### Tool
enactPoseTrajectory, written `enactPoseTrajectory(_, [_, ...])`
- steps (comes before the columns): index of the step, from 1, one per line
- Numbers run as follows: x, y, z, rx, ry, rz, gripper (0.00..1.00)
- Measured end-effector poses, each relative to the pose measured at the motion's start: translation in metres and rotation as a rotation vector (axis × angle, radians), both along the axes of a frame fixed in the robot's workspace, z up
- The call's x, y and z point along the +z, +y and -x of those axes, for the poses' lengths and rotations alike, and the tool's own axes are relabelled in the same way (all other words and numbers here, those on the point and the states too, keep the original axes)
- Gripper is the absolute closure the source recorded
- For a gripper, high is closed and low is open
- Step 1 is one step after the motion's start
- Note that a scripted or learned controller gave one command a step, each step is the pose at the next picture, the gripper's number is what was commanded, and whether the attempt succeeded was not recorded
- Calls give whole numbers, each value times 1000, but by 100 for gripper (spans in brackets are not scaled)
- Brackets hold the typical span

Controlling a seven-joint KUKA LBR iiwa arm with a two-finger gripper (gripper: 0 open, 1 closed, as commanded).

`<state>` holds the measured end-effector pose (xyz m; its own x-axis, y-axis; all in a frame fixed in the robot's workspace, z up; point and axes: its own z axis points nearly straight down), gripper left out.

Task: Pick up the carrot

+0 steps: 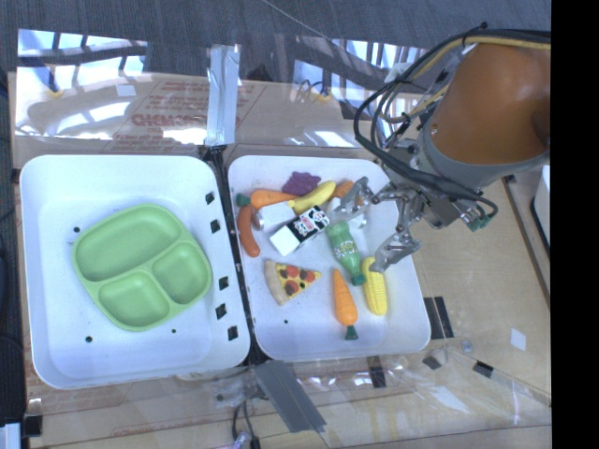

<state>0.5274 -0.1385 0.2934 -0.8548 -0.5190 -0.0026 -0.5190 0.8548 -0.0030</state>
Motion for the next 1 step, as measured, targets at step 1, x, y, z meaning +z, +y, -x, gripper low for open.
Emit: enactPoseTrajectory(1, [-197,5,15,-634,-6,-5,0])
